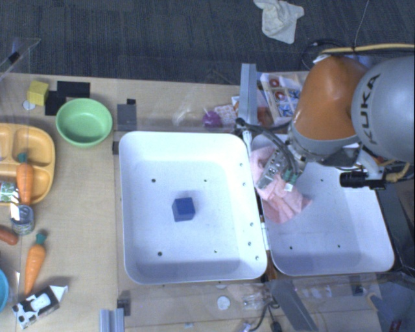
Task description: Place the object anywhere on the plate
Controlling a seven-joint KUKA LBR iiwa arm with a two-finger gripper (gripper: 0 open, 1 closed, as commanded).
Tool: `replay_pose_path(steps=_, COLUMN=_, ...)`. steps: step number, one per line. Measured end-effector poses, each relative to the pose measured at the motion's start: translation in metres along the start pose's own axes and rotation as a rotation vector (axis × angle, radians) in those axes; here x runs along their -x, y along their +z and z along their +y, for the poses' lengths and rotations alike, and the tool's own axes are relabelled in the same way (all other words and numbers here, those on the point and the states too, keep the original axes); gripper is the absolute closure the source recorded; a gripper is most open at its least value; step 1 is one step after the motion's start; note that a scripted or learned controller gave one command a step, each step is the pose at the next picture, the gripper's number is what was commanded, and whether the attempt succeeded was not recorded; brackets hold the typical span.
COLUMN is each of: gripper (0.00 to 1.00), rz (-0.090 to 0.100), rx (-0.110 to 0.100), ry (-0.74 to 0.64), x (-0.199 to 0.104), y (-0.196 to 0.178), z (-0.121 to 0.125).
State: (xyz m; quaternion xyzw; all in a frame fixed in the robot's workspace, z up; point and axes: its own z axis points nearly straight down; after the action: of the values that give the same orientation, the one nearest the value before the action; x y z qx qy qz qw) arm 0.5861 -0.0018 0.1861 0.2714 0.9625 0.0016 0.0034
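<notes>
Light wooden bench (78, 214) carries two shallow white bins side by side, and behind it lies a dark carpet with a crumpled white cloth (280, 19).

The arm (382, 104) comes in from the right and bends low over the far part of the right bin (343, 253). Its orange band (324, 97) sits above the wrist, and the gripper (279, 172) points down and to the left, over a pink plate (285, 201) in the far left corner of that bin. It cannot be told whether the gripper is spread or pressed together. Nothing is seen held in it.

The blue cube (184, 209) rests alone near the middle of the left bin (149, 259), well apart from the gripper and from all four walls, with open floor on every side. The raised rims of the two bins touch between the cube and the plate. The near half of the right bin is bare.

The letters "KUKA" are readable on the grey housing of the arm. Some printed cards (282, 91) lie beyond the right bin, but their text is too small to read.

At the left of the bench stand a green bowl (83, 121), a yellow tray (29, 146) and two toy carrots (24, 183).
</notes>
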Motion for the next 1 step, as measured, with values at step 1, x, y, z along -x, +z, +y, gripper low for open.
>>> replay_pose_path(steps=1, gripper=1.0, rz=-0.003, rx=0.003, ry=-0.28, x=-0.0318, y=-0.0006, z=0.0755)
